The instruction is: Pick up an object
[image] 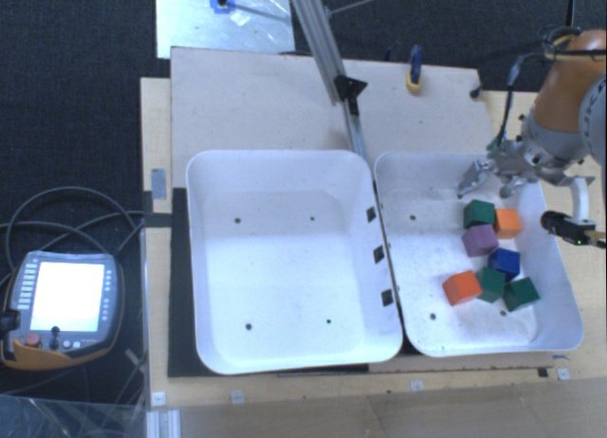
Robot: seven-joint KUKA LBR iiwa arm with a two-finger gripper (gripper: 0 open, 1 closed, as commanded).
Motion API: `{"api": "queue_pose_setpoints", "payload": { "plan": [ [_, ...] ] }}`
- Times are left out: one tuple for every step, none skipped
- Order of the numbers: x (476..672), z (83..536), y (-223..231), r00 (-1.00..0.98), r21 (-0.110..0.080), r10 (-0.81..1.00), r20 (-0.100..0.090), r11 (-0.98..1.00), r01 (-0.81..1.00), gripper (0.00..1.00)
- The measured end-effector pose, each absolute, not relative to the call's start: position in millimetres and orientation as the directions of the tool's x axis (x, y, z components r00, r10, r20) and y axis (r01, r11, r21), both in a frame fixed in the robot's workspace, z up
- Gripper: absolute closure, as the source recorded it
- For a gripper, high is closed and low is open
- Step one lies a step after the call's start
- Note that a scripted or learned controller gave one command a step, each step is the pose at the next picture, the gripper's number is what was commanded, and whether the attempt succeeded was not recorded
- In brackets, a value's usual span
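Beside purple block point(480, 239), tool point(489, 179)

Both bins point(285, 351) are white; the blocks are green point(479, 212), orange point(462, 287), purple point(480, 239) and what looks blue point(505, 261).

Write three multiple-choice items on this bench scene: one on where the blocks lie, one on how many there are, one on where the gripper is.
1. Where do the blocks lie?
A. left bin
B. right bin
C. on the bench

2. How many blocks are there?
A. four
B. seven
C. ten

3. Where is the gripper?
A. above the far edge of the right bin
B. deep in the left bin
C. off the bench

Key: 1 B, the blocks, such as the purple block, lie clustered in the right bin. 2 B, three green, two orange, one purple, one blue. 3 A, the gripper hangs by the far rim, just above the nearest green block.
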State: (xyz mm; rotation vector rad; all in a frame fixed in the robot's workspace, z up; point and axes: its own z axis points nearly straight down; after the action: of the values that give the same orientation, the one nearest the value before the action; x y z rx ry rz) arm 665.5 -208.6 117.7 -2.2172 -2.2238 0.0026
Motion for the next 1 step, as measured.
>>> {"api": "queue_pose_setpoints", "payload": {
  "plan": [
    [668.1,132.9,-209.1,-0.006,0.006,1.0,-0.003,0.006,1.0,1.0]
  ]
}}
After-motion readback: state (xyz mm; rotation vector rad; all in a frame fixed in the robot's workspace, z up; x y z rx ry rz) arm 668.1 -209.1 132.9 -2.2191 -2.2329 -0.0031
